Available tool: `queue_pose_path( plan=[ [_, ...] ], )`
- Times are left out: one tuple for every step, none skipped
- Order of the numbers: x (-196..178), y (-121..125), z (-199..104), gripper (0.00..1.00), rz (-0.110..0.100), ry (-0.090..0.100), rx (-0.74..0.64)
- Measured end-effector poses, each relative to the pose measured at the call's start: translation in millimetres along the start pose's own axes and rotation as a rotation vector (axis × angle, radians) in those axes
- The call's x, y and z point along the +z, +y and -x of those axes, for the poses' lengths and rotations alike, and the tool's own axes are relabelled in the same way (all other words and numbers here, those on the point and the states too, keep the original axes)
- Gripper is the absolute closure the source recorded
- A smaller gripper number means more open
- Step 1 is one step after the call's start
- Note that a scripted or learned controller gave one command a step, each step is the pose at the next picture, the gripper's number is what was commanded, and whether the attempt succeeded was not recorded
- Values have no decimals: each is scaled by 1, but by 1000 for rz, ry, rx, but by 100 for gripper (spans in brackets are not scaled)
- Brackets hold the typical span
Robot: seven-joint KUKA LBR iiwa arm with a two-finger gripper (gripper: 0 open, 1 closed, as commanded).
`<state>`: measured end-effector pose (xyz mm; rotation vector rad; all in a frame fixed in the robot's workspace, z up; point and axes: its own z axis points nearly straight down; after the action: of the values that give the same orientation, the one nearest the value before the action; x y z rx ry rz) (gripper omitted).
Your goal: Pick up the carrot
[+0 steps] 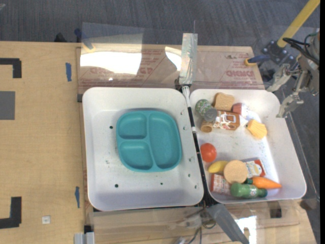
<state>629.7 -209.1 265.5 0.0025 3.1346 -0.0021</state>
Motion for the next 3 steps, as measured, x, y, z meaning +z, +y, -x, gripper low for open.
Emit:
queue_pose_path(
  plan=[
    [166, -14, -24, 0, -2, -6, -66],
    [177, 12, 14, 0, 0, -2, -38],
    [177, -16, -38, 0, -1, -1, -61]
  ],
)
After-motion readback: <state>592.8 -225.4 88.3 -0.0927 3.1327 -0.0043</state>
